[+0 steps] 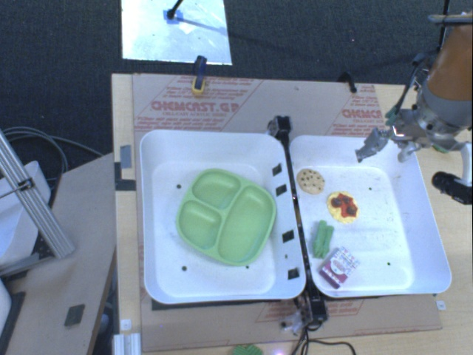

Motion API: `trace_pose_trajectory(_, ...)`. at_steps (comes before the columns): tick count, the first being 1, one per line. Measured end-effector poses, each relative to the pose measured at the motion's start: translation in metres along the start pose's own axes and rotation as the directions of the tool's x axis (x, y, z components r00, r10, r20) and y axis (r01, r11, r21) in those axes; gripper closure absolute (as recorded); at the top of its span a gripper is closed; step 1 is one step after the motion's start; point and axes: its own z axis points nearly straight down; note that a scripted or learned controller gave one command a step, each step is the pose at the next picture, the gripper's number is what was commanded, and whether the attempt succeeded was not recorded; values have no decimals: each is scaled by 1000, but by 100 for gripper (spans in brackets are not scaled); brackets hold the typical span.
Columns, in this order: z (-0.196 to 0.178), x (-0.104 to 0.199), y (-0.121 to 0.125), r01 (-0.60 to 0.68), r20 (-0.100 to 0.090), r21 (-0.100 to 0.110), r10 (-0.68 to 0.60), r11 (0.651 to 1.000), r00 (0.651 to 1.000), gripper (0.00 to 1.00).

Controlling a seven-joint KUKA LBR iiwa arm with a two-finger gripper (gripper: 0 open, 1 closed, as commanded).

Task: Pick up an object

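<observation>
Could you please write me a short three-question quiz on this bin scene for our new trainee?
1. True or false: the green tray lies in the left bin.
2. How many items lie in the right bin?
3. Which item lies nearest the gripper: A cookie, B pizza, C packet?

Key: 1 true. 2 four: cookie, pizza, green piece, packet. 3 A.

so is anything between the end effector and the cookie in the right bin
Nothing visible. The end effector is over the right bin's far edge; the cookie lies apart on bare floor nearer the divider, with the pizza slice beside it, off the direct line.
</observation>
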Motion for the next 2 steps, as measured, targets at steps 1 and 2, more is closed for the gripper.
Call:
trace_pose_trajectory(1,59,-2,-71,-4,-3,9,4,1000,1000,0)
trace_pose_trajectory(2,93,12,-82,-2,-1,3,2,1000,1000,0)
